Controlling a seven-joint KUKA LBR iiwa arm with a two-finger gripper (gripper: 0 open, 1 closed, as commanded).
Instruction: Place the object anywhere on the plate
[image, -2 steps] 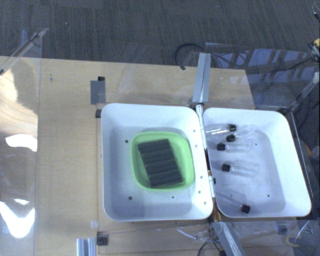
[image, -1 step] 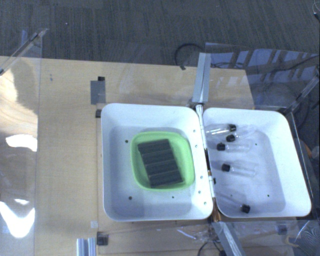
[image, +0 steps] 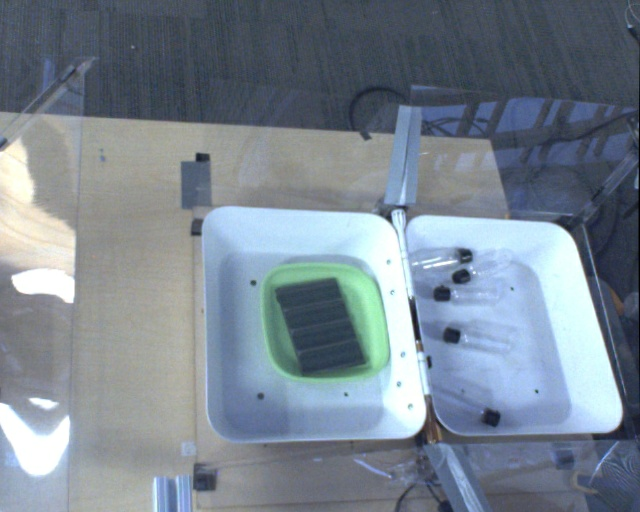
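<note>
A dark ridged block rests on a green plate in the left bin; capped clear vials lie in the right bin.

On the wooden tabletop (image: 120, 330) two shallow white bins sit side by side, touching along their inner edges. The left bin (image: 225, 400) holds a square green plate (image: 275, 350) with rounded corners, and a dark grey ridged block (image: 320, 326) lies tilted near the plate's middle, wholly within its rim. The right bin (image: 580, 400) holds several clear vials with black caps: two by the upper left corner (image: 450, 258), one just below them (image: 470, 295), one near the middle (image: 482, 338) and one toward the lower edge (image: 470, 408). The end effector's state cannot be told.
</note>
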